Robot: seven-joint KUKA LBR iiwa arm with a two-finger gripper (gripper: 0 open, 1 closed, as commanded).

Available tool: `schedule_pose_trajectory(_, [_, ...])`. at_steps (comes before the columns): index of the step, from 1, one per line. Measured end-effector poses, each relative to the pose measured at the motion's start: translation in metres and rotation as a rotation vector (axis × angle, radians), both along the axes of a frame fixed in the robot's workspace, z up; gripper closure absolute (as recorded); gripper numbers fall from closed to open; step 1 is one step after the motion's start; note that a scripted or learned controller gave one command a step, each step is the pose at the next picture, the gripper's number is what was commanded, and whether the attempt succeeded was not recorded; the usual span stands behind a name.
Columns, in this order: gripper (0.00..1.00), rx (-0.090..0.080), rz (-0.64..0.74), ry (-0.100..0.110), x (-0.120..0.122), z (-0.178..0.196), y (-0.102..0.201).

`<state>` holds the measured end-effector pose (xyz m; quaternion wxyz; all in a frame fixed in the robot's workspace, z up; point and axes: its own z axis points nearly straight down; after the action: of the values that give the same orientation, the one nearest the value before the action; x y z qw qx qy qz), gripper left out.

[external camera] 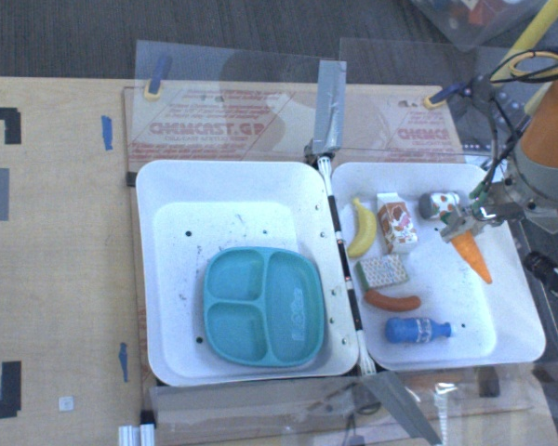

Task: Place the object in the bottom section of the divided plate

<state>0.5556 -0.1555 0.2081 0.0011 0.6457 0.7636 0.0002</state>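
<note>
- My gripper (467, 223) hangs over the right bin (516, 342), at its far right side.
- The carrot (472, 255) sits right at my fingertips, its thick end up against them and its point slanting away below. I cannot tell whether I am clamped on it or merely touching it, nor how wide I stand.
- I take the carrot for the object to move, though that is a guess.
- Just left of me lie a can (437, 203) and a milk carton (396, 222); further left a banana (361, 229). A bottle (417, 329) lies below and left.
- The plate (263, 307) rests in the left bin (167, 249), well to my left, all sections bare.
- Nothing is delivered yet: the lift, the carry across and the drop into the bottom section remain.
</note>
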Motion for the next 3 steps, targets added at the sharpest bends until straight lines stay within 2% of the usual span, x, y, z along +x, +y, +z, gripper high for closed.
schedule_pose_trajectory(1, [1.00, 0.002, 0.032, 0.005, -0.023, -0.004, 0.100])
schedule_pose_trajectory(2, [1.00, 0.001, 0.045, 0.006, -0.063, -0.007, 0.182])
schedule_pose_trajectory(3, [1.00, 0.001, -0.025, 0.007, -0.066, -0.024, 0.244])
